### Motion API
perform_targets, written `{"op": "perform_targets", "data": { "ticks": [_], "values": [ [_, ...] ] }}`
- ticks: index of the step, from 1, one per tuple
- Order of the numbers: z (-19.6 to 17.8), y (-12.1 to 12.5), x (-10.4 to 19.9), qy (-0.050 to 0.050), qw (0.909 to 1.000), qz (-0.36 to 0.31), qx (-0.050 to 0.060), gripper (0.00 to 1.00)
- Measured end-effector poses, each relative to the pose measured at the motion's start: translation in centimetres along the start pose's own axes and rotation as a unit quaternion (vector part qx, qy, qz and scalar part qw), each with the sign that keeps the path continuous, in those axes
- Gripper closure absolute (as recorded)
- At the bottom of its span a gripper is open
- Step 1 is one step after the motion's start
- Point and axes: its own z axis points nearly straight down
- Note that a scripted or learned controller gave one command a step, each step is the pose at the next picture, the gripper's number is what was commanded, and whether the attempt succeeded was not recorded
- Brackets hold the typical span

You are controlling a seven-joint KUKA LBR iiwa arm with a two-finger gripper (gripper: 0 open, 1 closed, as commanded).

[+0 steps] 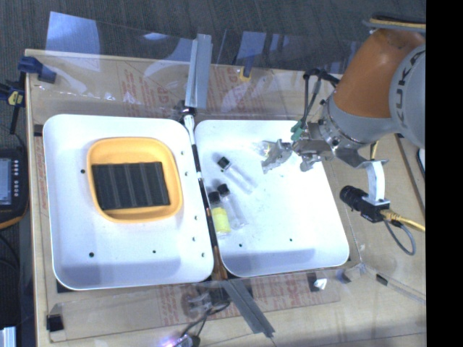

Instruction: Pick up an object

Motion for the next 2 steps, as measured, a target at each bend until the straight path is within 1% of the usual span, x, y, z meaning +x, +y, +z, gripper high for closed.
{"op": "perform_targets", "data": {
  "ticks": [1,2],
  "values": [
    [10.5,5.2,-2.7,0.001,0.9946,-0.104,0.000,0.00],
    [16.4,5.2,4.9,-0.005,0.9929,-0.119,-0.004,0.00]
  ]
}}
